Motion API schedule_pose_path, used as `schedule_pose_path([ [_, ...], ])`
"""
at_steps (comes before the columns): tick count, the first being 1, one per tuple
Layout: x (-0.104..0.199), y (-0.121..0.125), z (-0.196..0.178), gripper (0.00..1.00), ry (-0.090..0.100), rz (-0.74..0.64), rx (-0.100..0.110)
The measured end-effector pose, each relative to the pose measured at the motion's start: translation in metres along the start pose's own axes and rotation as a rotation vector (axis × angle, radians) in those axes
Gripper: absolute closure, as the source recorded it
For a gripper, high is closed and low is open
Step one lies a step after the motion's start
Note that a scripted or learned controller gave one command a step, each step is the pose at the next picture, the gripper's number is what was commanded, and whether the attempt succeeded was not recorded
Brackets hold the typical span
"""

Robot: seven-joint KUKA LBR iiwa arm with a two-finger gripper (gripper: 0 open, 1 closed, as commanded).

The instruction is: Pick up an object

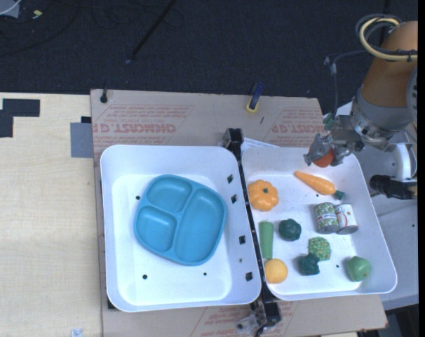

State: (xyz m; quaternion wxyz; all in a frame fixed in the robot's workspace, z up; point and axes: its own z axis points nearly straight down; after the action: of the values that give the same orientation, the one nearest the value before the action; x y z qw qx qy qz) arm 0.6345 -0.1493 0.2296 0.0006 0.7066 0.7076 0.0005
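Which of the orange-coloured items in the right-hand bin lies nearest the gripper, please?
The carrot, long and tapered, just below the gripper at the bin's far side. The small pumpkin and the round orange fruit lie farther left and nearer the front.

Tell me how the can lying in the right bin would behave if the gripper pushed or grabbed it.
The can lies on its side on the right bin, so a sideways push would probably roll it, perhaps toward the carrot or the broccoli. It looks rigid, so it should not squash. Its smooth round wall may slip unless the gripper closes squarely across it.
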Motion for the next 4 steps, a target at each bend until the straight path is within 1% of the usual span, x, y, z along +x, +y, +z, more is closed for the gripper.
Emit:
schedule_pose_path([
  [1,0.050,-0.017,0.012,1.00,0.002,-0.001,0.007],
  [2,0.095,-0.031,-0.002,1.00,0.003,-0.003,0.005],
  [3,0.144,-0.050,0.012,1.00,0.002,-0.002,0.008],
  [4,0.148,-0.049,0.012,1.00,0.001,0.000,0.006],
])
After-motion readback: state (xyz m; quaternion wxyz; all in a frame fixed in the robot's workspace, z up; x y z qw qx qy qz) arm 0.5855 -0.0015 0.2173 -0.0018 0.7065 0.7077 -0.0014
